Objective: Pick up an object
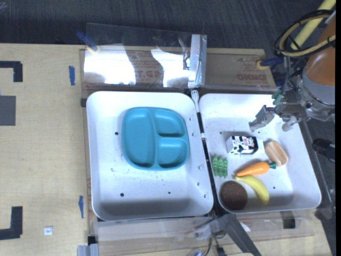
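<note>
Two bins sit side by side. The left bin (pixel 101 159) holds a divided plate (pixel 155 137). In the right bin (pixel 309 191), a carton (pixel 243 144) lies behind a carrot (pixel 253 169), banana (pixel 257 187) and round cookie (pixel 233 194).

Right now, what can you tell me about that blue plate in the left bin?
The blue plate is a teal tray with rounded corners, likely plastic, smooth and matte. Raised ridges split it into three compartments: one long one on the left and two smaller ones stacked on the right. It lies flat, face up, near the middle of the left white bin, resting on the bin's floor. Nothing sits in it or touches it otherwise.
</note>
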